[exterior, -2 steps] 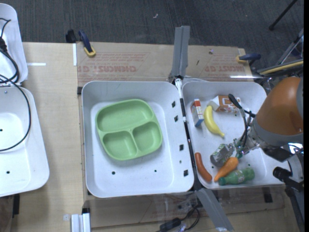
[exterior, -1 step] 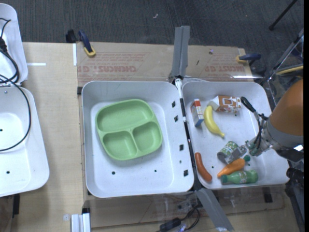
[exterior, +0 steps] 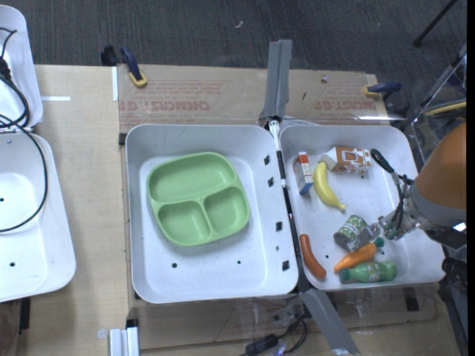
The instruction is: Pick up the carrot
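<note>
Carrot (exterior: 357, 257) lies in the right bin (exterior: 415, 199), toward that bin's 6 o'clock edge, slanted with its thick end pointing to 2 o'clock. A green bottle (exterior: 370, 273) lies just beside it at its 5 o'clock side, touching or nearly so. A crushed can (exterior: 349, 231) sits close at the carrot's 11 o'clock. A hot dog (exterior: 312, 256) lies at the carrot's 9 o'clock, near the bin's left wall.

Farther up in the same bin, a banana (exterior: 326, 185) lies at about 12 o'clock from the can, with a small carton (exterior: 303, 173) just beside it at its 9 o'clock and a brown-and-white box (exterior: 349, 158) at its 1 o'clock.

The arm (exterior: 445, 176) reaches in from 3 o'clock, its orange band over the bin's right rim. The jaws (exterior: 380, 232) hang low over the bin, between the can and the carrot's thick end, very close to both; whether they are spread or closed, I cannot tell, and nothing is seen held in them.

The left bin (exterior: 141, 221) holds a green divided plate (exterior: 198, 197), set toward its 10 o'clock part. Both bins rest on the desk (exterior: 82, 124).
</note>
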You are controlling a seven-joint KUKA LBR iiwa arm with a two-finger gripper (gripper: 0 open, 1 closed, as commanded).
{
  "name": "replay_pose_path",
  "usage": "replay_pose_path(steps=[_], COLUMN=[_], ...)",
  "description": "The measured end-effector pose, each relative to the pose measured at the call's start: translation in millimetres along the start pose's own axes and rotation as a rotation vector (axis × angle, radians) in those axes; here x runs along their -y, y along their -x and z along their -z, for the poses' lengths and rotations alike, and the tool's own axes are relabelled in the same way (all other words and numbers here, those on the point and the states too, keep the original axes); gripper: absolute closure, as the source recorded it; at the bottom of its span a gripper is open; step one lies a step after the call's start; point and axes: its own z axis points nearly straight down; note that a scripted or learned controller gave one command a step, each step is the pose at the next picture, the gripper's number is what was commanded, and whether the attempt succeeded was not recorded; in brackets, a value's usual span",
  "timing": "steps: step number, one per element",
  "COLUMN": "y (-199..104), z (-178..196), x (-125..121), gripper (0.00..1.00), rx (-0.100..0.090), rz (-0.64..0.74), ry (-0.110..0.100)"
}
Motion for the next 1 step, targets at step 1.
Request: replay_pose_path(steps=[1], y=[-0.9], z=[-3.6], x=[-2.0], gripper=[0.0], rx=[-0.002], rz=[0.396], ry=[0.004])
